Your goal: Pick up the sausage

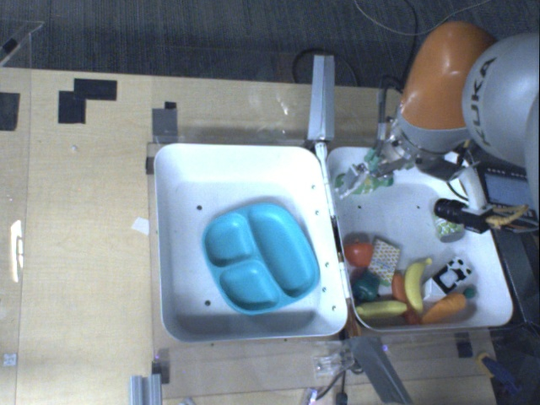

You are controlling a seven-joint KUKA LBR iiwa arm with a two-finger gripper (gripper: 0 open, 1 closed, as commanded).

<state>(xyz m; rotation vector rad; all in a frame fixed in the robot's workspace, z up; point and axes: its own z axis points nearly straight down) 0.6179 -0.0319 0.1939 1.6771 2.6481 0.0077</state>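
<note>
The sausage (398, 285) seems to be the small reddish piece in the right bin (498, 264), wedged between a banana (413, 282) and a teal item (365, 289). Its long axis runs roughly from the bin's near wall toward the far wall. The gripper (361, 178) hovers at the far left corner, well apart from it; whether it is open or closed cannot be told.

Arm (494, 74): cut off by the top and right edges, so I see no base. Gripper (364, 178): blurred, too small for me to read. Toy pile (405, 285) at the right bin's near wall: pieces overlap; I cannot pick out the sausage. Dark object (460, 213) beside the wrist: partly covered, unidentified.
</note>
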